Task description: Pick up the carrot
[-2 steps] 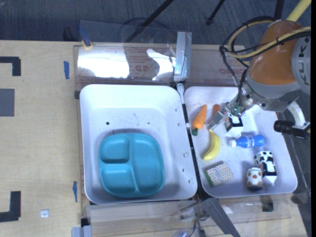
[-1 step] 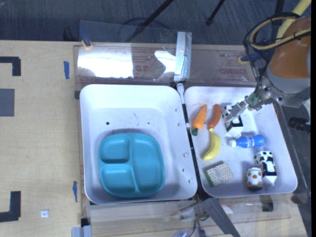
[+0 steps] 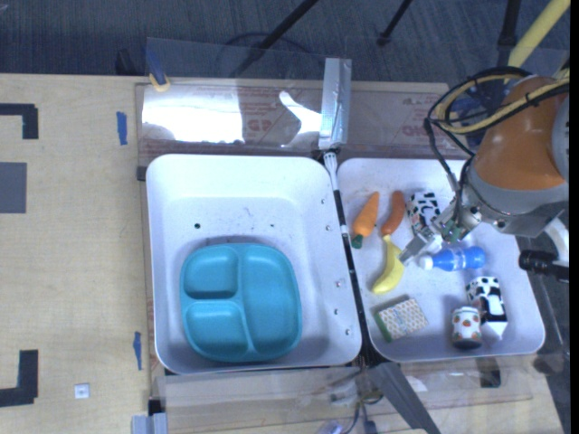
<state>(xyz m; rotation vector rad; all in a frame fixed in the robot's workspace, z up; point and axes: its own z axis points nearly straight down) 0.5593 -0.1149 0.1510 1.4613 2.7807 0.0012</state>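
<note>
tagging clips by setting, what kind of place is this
Most likely a robotics lab or test bench, not a kitchen. A robot arm reaches over two white bins on a taped wooden bench, toy food such as a carrot fills one bin, and tripod legs stand behind.

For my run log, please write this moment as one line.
arm: over right bin | gripper: near yellow plastic banana, holding nothing visible | orange toy carrot: lying in right white bin, not picked

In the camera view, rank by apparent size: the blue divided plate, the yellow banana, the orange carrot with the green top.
Largest to smallest:
1. Blue divided plastic plate, by far.
2. Yellow banana and orange carrot with green top look about alike; I wouldn't rank them.
</note>
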